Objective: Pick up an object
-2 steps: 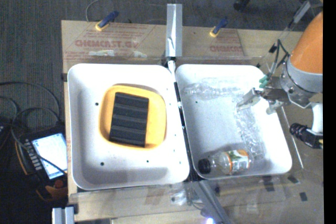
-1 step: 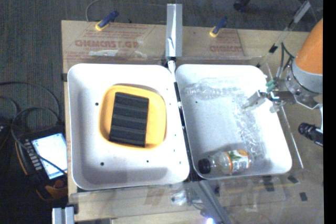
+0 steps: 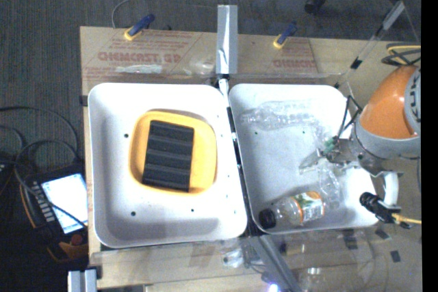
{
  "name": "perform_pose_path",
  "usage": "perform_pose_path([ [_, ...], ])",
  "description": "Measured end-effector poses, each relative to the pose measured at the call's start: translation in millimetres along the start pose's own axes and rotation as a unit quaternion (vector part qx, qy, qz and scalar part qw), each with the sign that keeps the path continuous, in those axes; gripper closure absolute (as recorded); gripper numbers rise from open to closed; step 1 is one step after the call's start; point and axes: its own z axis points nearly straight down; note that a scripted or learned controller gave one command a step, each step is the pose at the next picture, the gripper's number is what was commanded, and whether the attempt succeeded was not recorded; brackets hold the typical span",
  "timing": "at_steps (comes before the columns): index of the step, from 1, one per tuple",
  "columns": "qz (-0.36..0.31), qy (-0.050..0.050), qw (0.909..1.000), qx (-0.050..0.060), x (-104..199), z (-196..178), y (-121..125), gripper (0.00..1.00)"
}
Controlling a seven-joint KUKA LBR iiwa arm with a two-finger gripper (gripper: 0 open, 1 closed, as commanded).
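Your clear plastic bottle with the black cap and orange label [image 3: 298, 208] lies on its side at the near edge of the right white bin [image 3: 274, 167], just below-left of the gripper [image 3: 333, 150]; its grip state can't be made out.

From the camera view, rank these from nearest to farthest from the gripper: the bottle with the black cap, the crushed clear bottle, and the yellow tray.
From the gripper:
1. Bottle with the black cap, right bin, front edge.
2. Crushed clear bottle, right bin, back; close to call with the first.
3. Yellow tray, left bin.
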Motion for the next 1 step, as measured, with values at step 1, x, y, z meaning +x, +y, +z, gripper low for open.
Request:
perform_pose_path([
  [1, -0.036, 0.002, 0.9994, -0.004, 1.5, 4.8, 97.1, 0.0],
])
